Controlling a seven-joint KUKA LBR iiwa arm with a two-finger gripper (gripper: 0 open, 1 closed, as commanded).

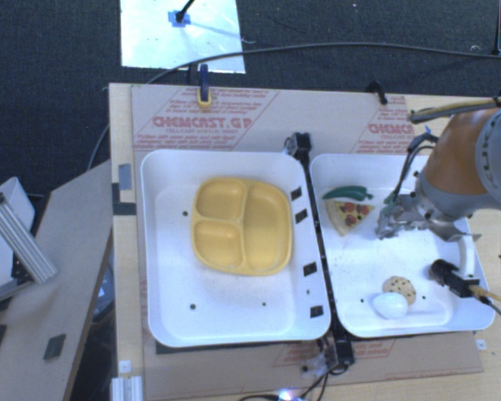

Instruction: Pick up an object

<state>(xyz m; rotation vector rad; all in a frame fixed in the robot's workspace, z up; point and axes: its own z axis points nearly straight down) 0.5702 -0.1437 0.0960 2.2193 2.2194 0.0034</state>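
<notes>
Rt bin point(459, 320): triangular pizza slice point(351, 214), red/yellow.

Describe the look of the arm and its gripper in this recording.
The arm is grey, rounded and bulky, with a broad orange band above the wrist. The gripper is a small grey metal assembly. Thin dark cables loop beside the band.

The flat bench topped with red-printed cardboard sheeting point(234, 117) bore two shallow white plastic bins side by side, the left-hand bin point(163, 249) and the right-hand bin point(359, 307) touching along a black-clipped seam, with a blue-and-yellow clamp point(203, 86) at its far edge.
</notes>
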